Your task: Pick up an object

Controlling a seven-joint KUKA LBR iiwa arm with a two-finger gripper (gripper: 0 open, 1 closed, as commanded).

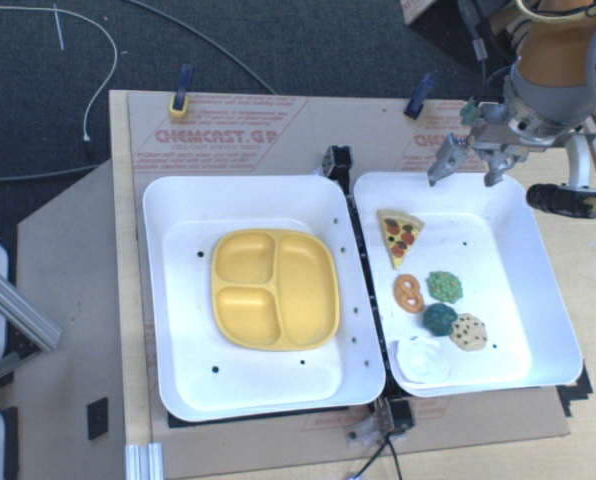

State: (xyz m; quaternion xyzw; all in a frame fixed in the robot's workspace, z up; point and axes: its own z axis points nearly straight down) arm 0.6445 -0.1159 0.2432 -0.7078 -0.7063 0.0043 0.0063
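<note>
Two white bins sit side by side on the bench (228, 128). The left bin (178, 218) holds a yellow tray (275, 289) with three compartments. The right bin (508, 258) holds the small items: a pizza slice (399, 235) near its far left, a white disc (422, 359) at the near edge, then broccoli (444, 286), a teal ball (439, 318), a cookie (468, 332) and a pretzel (408, 293) clustered between. The gripper (470, 171) hangs above the right bin's far rim, fingers spread and holding nothing.
</note>
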